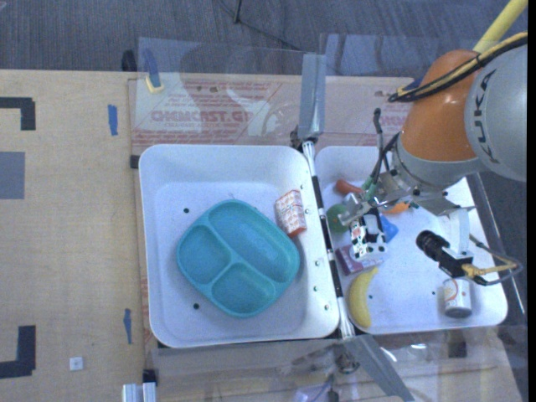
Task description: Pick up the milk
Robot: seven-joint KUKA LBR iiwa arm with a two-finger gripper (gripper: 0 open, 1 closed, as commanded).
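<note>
Over the left side of the right bin (490,308), the gripper (369,224) is hanging low above a tight cluster of small things, and the slanted view is not letting me tell whether its jaws are apart or together. Directly beneath it a small white carton with blue at its side (365,239) is lying; I am taking this to be the milk, though its print is too small to read. A purple item (352,263) is touching it on the near side, a green piece (336,218) is sitting just beside it toward the bin wall, and a banana (360,297) is lying near, closer to the front rim.

To grip well, the arm is needing to come straight down with the jaws straddling the carton's narrow faces, not catching the purple item too. The dividing wall is leaving little room on that side.

In the left bin (159,249), a red-and-white box (291,212) is resting beside a teal plate (201,254).
</note>
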